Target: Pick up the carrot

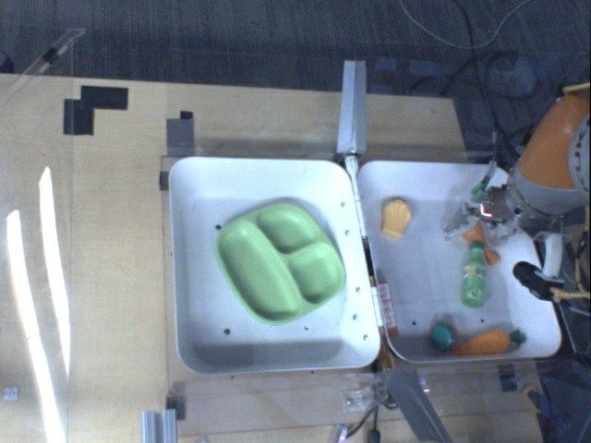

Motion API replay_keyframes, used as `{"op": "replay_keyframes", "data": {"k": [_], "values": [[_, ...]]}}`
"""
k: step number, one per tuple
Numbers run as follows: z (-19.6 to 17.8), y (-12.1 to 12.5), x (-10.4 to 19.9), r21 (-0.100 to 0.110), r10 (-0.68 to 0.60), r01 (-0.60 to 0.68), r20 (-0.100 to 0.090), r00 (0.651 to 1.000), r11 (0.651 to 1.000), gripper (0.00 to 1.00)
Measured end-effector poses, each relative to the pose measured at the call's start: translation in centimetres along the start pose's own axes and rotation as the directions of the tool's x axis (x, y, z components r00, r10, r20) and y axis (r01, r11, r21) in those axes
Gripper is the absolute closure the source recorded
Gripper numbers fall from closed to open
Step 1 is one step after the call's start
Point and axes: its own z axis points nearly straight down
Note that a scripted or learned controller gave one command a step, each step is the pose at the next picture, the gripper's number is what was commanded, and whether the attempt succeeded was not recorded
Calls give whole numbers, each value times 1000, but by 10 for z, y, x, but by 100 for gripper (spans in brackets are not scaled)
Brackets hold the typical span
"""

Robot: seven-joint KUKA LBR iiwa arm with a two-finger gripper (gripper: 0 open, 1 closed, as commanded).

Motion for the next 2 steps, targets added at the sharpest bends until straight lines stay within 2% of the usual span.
{"op": "replay_keyframes", "data": {"k": [1,2], "values": [[-12,2,1,-6,-3,3,-1,1000,1000,100],[-104,-2,86,0,153,-153,0,988,988,100]]}}
